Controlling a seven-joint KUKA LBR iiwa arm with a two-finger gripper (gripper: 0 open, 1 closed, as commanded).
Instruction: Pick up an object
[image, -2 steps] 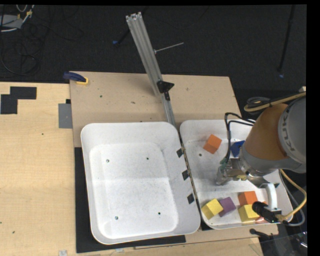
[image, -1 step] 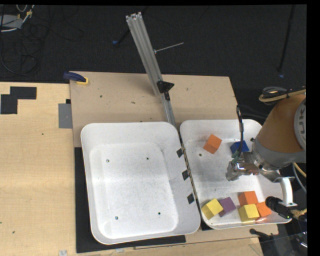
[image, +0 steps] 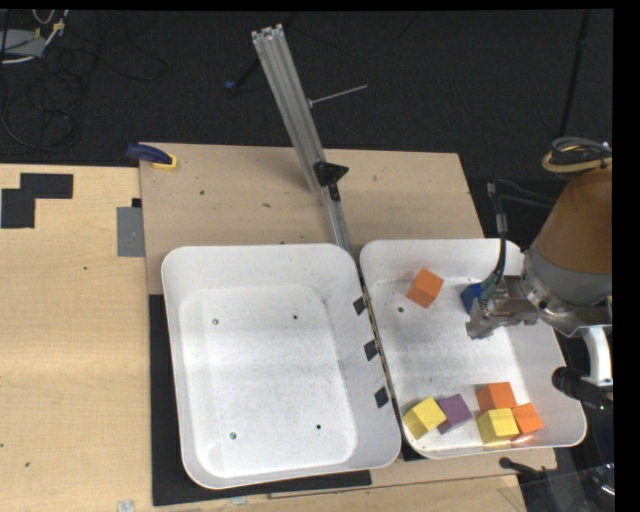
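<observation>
Beside gripper (image: 484, 322), small blue block (image: 472, 297), partly hidden

two bins (image: 262, 465) side by side, one block (image: 425, 287) far in right bin, five blocks (image: 478, 411) clustered at its near edge

Pale plywood bench top (image: 70, 330) extending well left of the gripper (image: 484, 322); slanted ribbed aluminium rail (image: 295, 110) up-left of it; dark floor with loose black cables (image: 30, 90) at far upper left.
</observation>
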